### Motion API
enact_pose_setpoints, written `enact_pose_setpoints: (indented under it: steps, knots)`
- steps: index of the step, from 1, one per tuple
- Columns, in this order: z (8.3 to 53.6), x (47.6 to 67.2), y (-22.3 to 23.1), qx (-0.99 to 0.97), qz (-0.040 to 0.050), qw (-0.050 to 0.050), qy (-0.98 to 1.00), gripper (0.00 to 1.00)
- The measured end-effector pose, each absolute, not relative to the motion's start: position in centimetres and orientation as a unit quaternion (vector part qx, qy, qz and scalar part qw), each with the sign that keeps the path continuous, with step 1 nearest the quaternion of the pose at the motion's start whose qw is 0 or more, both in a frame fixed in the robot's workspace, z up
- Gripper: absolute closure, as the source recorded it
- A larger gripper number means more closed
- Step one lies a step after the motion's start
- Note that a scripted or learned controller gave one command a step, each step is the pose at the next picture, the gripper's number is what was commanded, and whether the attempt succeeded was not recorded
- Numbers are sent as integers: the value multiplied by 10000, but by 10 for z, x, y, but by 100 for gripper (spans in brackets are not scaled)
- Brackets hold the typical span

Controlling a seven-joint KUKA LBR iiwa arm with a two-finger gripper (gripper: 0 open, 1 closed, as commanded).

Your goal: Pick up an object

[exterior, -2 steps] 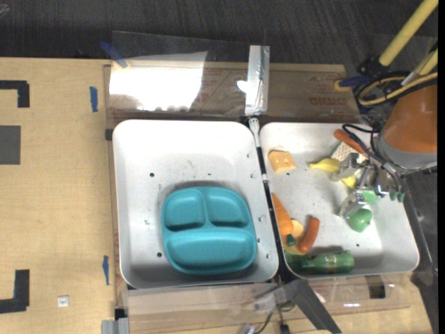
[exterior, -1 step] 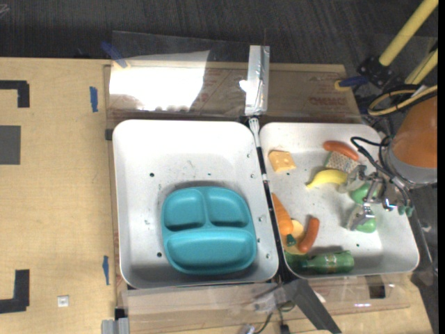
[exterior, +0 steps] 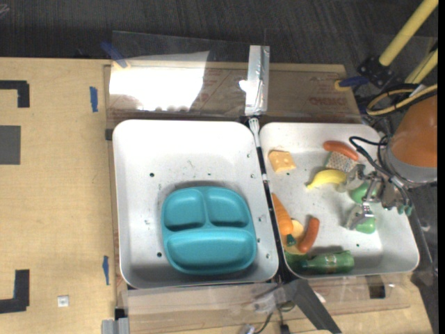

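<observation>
Gripper [exterior: 363, 202]: low in the right bin [exterior: 400, 252], over a green object [exterior: 364, 223]; finger state cannot be told.
Left bin [exterior: 132, 158]: teal divided plate [exterior: 207, 229].

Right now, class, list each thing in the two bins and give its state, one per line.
Teal tray: flat in left bin, compartments bare.
Banana: lying in right bin.
Carrot: lying by the divider.
Green bottle: on its side.
Gripper: low over a green object.

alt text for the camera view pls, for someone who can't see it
The arm's tool hangs low in the right bin, among toy foods including a banana and a carrot. The left bin holds a teal divided plate.
</observation>
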State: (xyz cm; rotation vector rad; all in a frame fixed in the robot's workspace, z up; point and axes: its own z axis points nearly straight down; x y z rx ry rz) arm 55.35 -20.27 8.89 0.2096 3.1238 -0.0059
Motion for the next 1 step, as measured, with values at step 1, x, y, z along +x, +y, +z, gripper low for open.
enact_pose_setpoints:
  steps: [1]
  knots:
    - [89, 547, -197, 442, -17, 58, 9990, 0]
